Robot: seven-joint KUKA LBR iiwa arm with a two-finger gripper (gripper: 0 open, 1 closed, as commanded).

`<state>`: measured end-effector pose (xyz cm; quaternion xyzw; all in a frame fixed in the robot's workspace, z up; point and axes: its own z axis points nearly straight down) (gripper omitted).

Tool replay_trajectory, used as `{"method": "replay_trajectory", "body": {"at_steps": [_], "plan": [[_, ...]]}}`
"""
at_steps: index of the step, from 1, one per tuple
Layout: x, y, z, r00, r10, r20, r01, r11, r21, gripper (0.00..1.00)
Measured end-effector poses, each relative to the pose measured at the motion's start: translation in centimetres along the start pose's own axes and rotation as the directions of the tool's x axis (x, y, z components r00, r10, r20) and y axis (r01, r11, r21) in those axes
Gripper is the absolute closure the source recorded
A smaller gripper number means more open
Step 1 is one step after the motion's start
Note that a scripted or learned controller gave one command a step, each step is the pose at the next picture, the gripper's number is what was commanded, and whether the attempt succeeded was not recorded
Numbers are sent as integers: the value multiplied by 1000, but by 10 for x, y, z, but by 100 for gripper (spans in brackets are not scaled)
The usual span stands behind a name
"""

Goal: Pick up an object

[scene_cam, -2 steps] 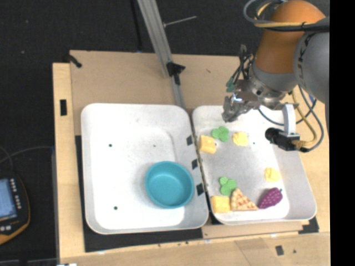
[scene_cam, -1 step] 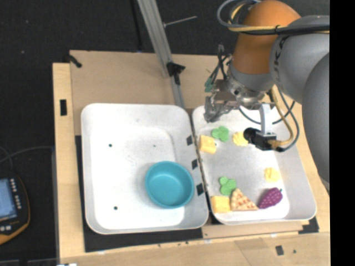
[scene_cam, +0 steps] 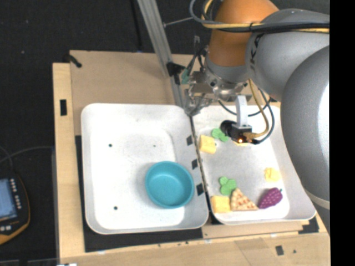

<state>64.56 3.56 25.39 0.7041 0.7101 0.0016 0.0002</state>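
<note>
wooden bench [scene_cam: 111, 76] bearing a left bin [scene_cam: 122, 143] with a teal bowl [scene_cam: 169, 184] at 5 o'clock. gripper [scene_cam: 192, 105] over the right bin [scene_cam: 249, 165] at 11 o'clock, opening impossible to tell; yellow cheese block [scene_cam: 207, 144] at 10 o'clock, purple grapes [scene_cam: 270, 197] at 5 o'clock.

Left bin [scene_cam: 122, 143]: white, faintly speckled grey, with two dark dots on its floor; bowl [scene_cam: 169, 184], at 5 o'clock in it: plain teal-blue, no pattern.

Right bin [scene_cam: 252, 162]: white; contents as follows:
- cube [scene_cam: 207, 144], 10 o'clock: yellow;
- leaf [scene_cam: 220, 134], 11 o'clock: green;
- chip [scene_cam: 272, 174], 3 o'clock: yellow;
- sprig [scene_cam: 226, 185], 7 o'clock: green;
- block [scene_cam: 220, 204], 7 o'clock, at the rim: yellow;
- pizza slice [scene_cam: 241, 200], 6 o'clock: tan-orange, with red spots;
- grapes [scene_cam: 270, 198], 5 o'clock: purple, with a bumpy pattern.

Arm [scene_cam: 310, 93]: grey; band [scene_cam: 241, 21] on it: orange.

Bench [scene_cam: 111, 76]: pale tan; mat [scene_cam: 138, 236] under the bins: black.
</note>
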Motion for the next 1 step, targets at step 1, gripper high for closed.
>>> {"method": "replay_trajectory", "body": {"at_steps": [1], "plan": [[53, 7, -6, 1000, 0, 0, 0, 1000, 0, 100]]}}
